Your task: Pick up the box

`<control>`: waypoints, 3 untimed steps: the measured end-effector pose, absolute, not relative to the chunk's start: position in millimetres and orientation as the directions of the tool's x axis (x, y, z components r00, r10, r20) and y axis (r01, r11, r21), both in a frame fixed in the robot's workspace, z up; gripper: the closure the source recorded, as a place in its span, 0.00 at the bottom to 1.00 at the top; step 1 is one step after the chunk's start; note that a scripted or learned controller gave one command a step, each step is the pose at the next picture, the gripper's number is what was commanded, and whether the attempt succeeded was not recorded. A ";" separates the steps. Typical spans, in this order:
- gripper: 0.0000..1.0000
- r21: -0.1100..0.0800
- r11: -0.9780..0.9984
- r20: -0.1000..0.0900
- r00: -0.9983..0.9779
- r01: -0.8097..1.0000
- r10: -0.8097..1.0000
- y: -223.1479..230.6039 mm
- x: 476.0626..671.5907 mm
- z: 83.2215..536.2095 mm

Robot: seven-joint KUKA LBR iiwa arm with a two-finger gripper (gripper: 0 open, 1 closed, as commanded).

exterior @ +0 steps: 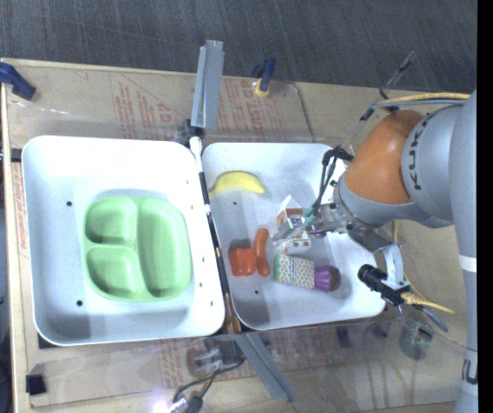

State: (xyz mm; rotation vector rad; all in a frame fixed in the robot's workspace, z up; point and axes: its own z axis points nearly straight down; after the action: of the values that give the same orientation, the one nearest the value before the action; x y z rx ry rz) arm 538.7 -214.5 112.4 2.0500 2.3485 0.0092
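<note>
Two white bins side by side on a brown surface point(126, 101). In the left bin point(48, 231), a green divided tray point(138, 248) lying flat near the middle. In the right bin point(315, 157), a yellow banana point(237, 181) near the far left corner, an orange-red carrot-like piece point(261, 252) standing beside a red chunk point(242, 261), and a small patterned box point(294, 270) lying flat near the middle, touching a purple piece point(326, 277) on its right. Just above the box, the gripper point(293, 227) at the end of the grey and orange arm point(392, 170), reaching in from the right. Cannot tell how the gripper stands, spread or pressed together; nothing clearly seen pinched. Box resting on the bin floor, just beside the gripper tip.
</note>
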 end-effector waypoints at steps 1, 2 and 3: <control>0.00 -0.003 0.129 0.001 -0.129 0.992 0.992 -210.3 476.6 119.9; 0.00 -0.004 0.027 0.002 -0.027 1.000 1.000 -210.7 487.6 92.2; 1.00 -0.007 0.033 0.002 -0.033 0.999 0.999 -210.3 487.8 101.7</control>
State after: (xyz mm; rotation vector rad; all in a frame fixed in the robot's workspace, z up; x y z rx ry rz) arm 487.8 -210.3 101.7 2.1886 2.2622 -0.0057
